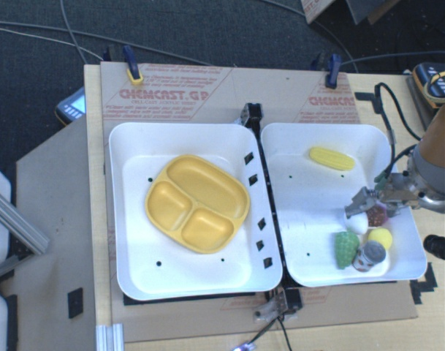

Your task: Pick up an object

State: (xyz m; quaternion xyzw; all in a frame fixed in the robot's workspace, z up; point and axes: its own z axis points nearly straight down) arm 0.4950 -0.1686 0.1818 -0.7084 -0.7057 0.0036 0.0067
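Right bin point(302, 258), near right corner: a cluster of small objects lies together, namely a green leafy toy point(345, 248), a yellow ball point(381, 238), a small can point(370, 255) and a dark red item point(377, 215). A yellow corn cob point(331, 158) lies apart toward the far wall. The hand point(368, 203) is positioned low over the cluster, just above the red item; whether it is parted or gripping anything cannot be determined. Left bin point(127, 218): one yellow divided plate point(197, 202), centred. Both bins sit side by side on the bench point(105, 298).
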